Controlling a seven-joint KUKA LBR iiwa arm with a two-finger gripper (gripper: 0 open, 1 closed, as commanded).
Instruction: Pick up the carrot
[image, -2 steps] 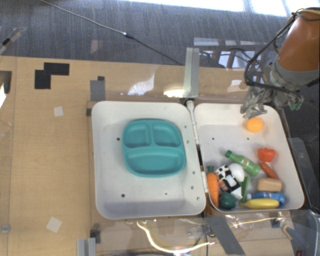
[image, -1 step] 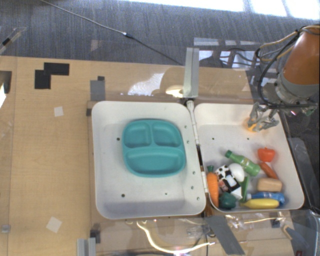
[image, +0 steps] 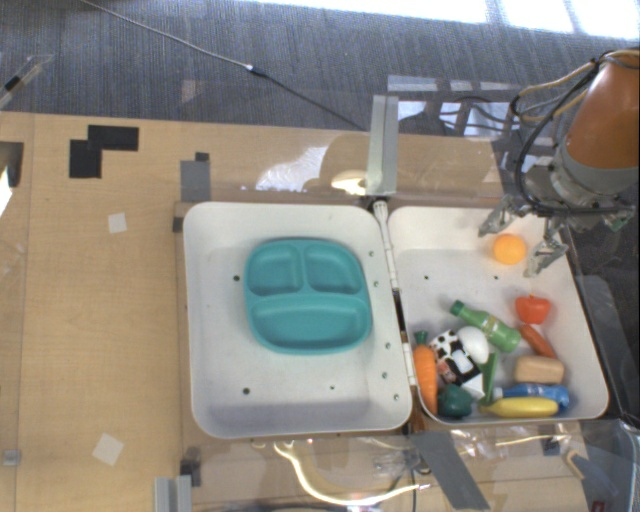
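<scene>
No legible writing anywhere. Carrot (image: 426, 372) lying in right bin (image: 590, 395), tight against its left wall near the front corner, long axis running front to back, beside a black-and-white toy (image: 461, 353). Little room around it. Hand (image: 526, 238) splayed, released, straddling an orange ball (image: 509, 249) near the back wall, well apart from the carrot. Teal tray (image: 307, 296) in left bin (image: 215, 400).

arm (image: 600, 120) cut off at right edge, green toy (image: 455, 402) partly hidden behind bin wall (image: 412, 375)
</scene>
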